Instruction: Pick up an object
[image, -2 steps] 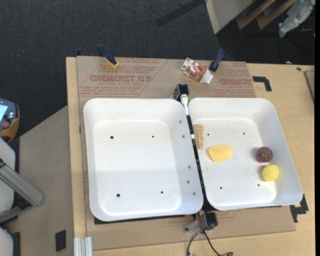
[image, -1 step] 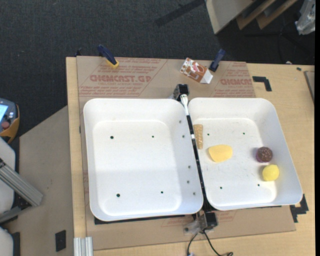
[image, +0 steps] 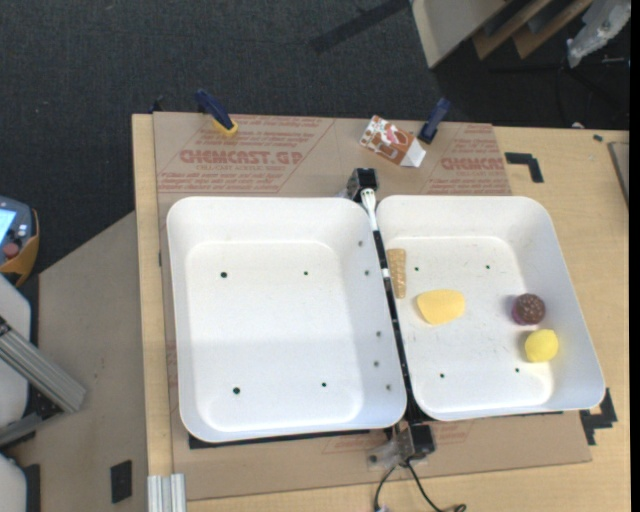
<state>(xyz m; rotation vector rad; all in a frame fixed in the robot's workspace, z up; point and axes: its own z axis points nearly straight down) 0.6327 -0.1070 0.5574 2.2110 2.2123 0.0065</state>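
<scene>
The right bin (image: 560, 300) holds a tan stick (image: 398, 272) at 9 o'clock, a yellow lump (image: 440, 306) in the middle, and two balls (image: 541, 346) at 3 o'clock, nearest the arm's side. I cannot tell the claw's state.

I see four small objects, all in the white bin on the right of the frame. A tan ridged wafer-like stick (image: 398, 272) lies lengthwise by the bin's left wall. Just right of it rests a flat pale-yellow lump (image: 440, 306). Further right, a dark maroon ball (image: 529, 309) sits just above a bright yellow ball (image: 541, 346), near the right wall.
</scene>
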